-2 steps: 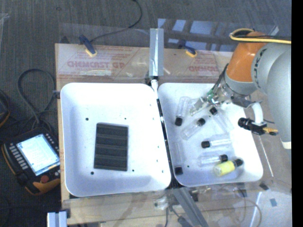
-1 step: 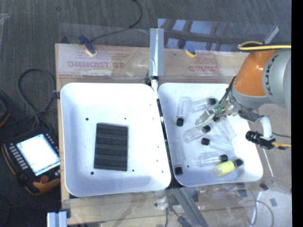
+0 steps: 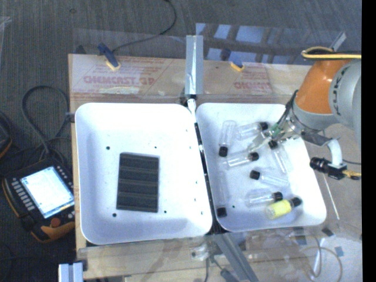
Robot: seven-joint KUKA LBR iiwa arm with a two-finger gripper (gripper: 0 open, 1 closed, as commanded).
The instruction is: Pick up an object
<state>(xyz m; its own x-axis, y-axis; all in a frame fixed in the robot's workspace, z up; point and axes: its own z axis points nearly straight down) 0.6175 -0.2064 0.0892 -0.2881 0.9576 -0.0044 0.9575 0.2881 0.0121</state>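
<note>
Grey arm with orange band reaching in from the right, gripper (image 3: 274,135) hovering over clear plastic vials (image 3: 254,155) lying scattered in the right white bin (image 3: 317,213), finger state impossible to tell, ribbed black rectangular tray (image 3: 138,182) lying in the left bin (image 3: 88,157).

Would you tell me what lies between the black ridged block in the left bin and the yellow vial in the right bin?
In the camera view, between the black ridged block and the yellow vial lie the bins' adjoining rims and a small black cap.

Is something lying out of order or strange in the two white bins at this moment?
Nothing looks spilled or broken. The clear plastic vials with black caps lie scattered at mixed angles in the right white bin, one yellow vial among them. The black ribbed tray lies flat.
</note>
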